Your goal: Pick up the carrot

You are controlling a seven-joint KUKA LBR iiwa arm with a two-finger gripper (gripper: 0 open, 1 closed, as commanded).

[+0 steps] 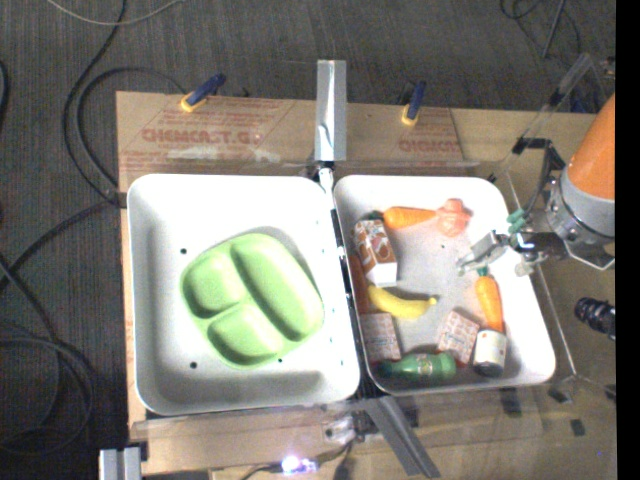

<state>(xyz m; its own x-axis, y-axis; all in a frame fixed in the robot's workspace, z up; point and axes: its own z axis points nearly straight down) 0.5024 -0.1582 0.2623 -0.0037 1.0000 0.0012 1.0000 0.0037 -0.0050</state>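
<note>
The small orange carrot (pixel 488 302) lies in the right white bin (pixel 523 366), close to its right wall, its length running roughly top to bottom in the camera view with its lower end just above a small dark round-topped bottle (pixel 489 352). A second orange, carrot-like piece (pixel 410 216) rests near the bin's top edge, beside a pale pink item (pixel 455 217), so the target is a matter of judgement; the one beside the arm seems the likelier aim. The gripper (pixel 484 252) hangs just above and to the left of the nearer carrot, its light fingers spread apart with nothing between them, probably poised for a descent. Around it lie a yellow banana (pixel 400 304), a green bottle (pixel 420 368) and small printed cartons (pixel 457 334). The left white bin (pixel 150 268) holds a green sectioned tray (pixel 252 296), well apart from the action on the worktop (pixel 230 133).
</note>
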